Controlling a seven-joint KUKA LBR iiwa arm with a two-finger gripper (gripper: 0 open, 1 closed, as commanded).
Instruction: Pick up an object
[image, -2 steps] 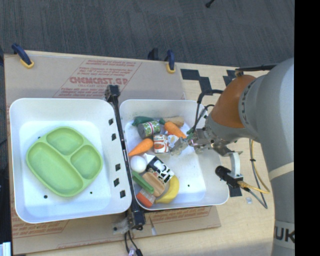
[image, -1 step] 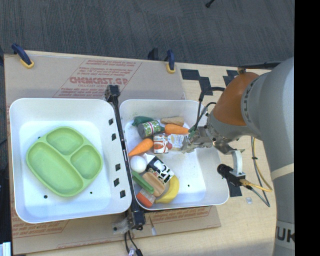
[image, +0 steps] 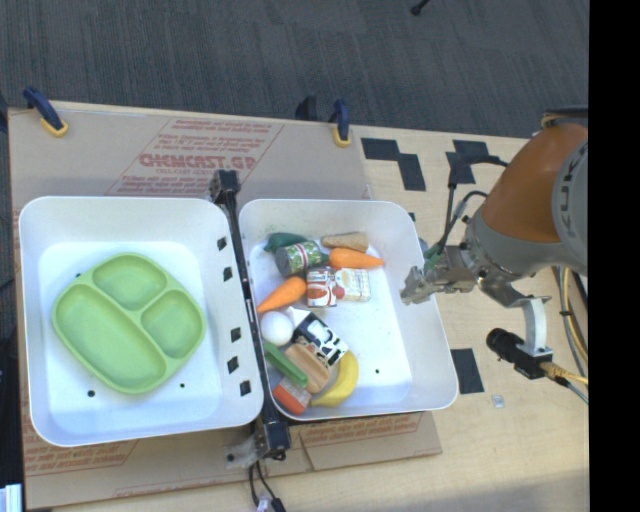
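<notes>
Bench (image: 500, 410): jaws (image: 415, 285) at right bin (image: 425, 350) rim, toy food (image: 310, 320) inside.

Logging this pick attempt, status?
Gripper over right bin's right rim, nothing seen in it. Toy food pile untouched at bin's left side. Green plate in left bin.

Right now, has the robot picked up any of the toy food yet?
Not yet. The hand sits at the right bin's right rim, with nothing visibly in it. All the toy food lies in that bin: two carrots, a banana, an egg and a can. The green plate sits in the left bin. Reaching in, grabbing and lifting are all left.
</notes>
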